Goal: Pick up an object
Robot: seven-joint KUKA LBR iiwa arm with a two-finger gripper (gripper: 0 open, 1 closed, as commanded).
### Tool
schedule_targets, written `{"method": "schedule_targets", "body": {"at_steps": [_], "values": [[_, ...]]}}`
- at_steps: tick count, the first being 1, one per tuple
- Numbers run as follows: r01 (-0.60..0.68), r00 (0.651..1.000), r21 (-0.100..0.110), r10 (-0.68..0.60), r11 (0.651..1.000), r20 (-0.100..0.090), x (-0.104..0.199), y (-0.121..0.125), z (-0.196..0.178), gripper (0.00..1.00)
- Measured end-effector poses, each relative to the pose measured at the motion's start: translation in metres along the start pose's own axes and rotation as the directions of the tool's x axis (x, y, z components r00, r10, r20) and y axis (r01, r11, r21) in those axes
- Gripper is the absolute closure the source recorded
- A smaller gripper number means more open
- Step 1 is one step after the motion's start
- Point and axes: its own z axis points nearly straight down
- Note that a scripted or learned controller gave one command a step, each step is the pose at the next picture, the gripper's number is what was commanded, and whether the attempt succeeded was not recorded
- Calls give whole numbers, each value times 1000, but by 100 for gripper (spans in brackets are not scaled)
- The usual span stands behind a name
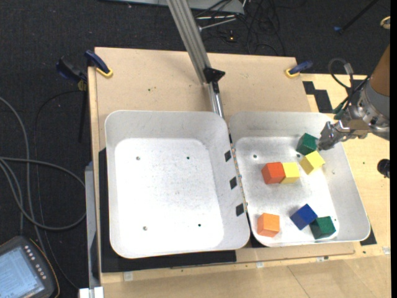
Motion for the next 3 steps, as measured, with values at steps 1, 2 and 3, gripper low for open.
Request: {"method": "schedule_targets", "body": {"at_steps": [1,2,3], "values": [[5,1000,4,-5,1000,-3,58,14,2,100],[5,1000,7,-5,1000,-5,112,18,17,100],[6,1000,5,-6,1000,-5,168,18,10,100]]}}
